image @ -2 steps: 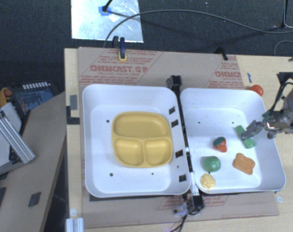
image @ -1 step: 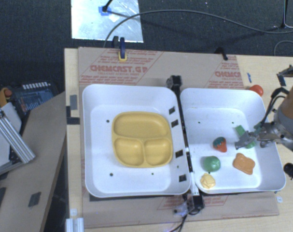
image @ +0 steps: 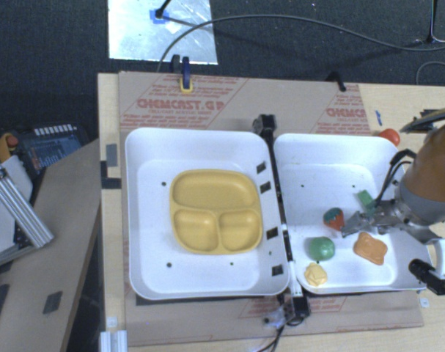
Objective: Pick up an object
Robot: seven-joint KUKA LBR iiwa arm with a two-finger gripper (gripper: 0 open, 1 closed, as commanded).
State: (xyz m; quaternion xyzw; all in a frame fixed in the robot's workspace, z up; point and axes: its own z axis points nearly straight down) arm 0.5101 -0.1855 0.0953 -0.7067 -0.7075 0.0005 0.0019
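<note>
The arm is down in the right bin (image: 303,152), its gripper (image: 356,224) just beside the red-and-green toy (image: 333,217); this looks like the reach step; next it must close squarely on the toy.

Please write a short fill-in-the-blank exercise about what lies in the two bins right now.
1. The yellow divided tray lies in the ____ bin as the camera sees it.
2. The tray has ____ compartments.
3. The round green object lies in the ____ bin as the camera sees it, like the orange object.
4. The gripper is closest to the small ____ object with the green top.

Missing words: left; three; right; red
</note>
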